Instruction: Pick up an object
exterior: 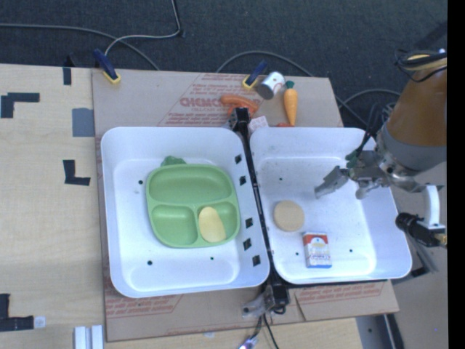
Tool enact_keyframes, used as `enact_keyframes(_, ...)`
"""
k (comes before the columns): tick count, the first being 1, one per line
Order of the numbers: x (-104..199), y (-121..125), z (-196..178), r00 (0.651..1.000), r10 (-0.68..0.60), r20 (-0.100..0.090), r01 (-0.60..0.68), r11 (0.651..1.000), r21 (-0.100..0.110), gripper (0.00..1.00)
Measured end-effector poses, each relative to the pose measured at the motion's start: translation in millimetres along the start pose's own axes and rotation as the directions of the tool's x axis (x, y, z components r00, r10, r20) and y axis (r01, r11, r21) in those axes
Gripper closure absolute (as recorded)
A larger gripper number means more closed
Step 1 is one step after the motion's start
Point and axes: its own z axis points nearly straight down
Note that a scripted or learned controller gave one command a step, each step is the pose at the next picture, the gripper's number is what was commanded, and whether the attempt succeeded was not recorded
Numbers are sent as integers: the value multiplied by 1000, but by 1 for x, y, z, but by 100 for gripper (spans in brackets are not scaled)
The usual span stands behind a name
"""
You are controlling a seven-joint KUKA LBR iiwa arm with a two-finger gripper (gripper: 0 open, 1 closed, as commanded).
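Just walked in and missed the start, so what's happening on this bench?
A grey and orange arm reaches in from the right, its gripper over the right bin, holding nothing. Left of it lie a round tan disc and a small red and white carton. In the left bin, a green divided plate holds a yellow piece.

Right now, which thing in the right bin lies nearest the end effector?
The round tan disc, just below-left of the end effector. The small red-and-white carton sits farther off, toward the bin's front edge.

hand [341, 181] hovers over right bin [378, 257], near tan disc [289, 215] and small carton [317, 251]
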Motion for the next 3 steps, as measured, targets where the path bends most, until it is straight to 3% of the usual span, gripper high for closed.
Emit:
enact_keyframes(1,29,-44,117,1000,1,-1,-1,1000,0,0)
enact_keyframes(2,-64,-44,30,1000,2,2,-2,1000,-2,0)
enact_keyframes(3,10,-34,132,1000,0,-1,0,1000,1,0)
